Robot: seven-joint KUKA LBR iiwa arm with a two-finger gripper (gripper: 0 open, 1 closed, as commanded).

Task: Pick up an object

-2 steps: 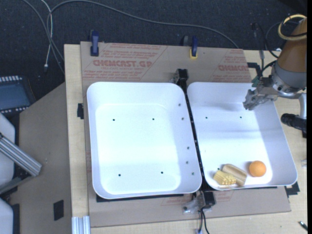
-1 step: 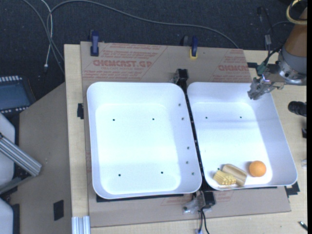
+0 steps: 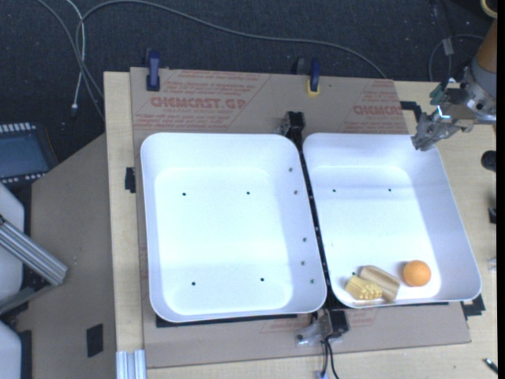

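One gripper (image 3: 427,138) is seen at the upper right of the camera view, carried on the arm (image 3: 477,93) that reaches in from the right edge. It hangs over the far right corner of the right bin (image 3: 379,164), just at the rim. Whether it is released or clenched cannot be told, since the parts are small and blurred against the bench. Nothing is seen held by it.

Three objects are gathered in the near part of the right bin, well apart from the gripper. An orange ball (image 3: 417,273) lies nearest the bin's right side. Just to its left a tan, roll-shaped piece (image 3: 382,278) is laid at a slant, and a yellow ridged piece (image 3: 363,290) is pressed against the near side of that, close to the front rim.

The left bin (image 3: 225,152) is set beside the right one, their inner rims touching or nearly so. Both are borne on a brown board (image 3: 205,101) with red lettering, fixed at the far edge by two blue clamps (image 3: 152,69). Cables (image 3: 47,6) are draped over the dark floor beyond the bench.
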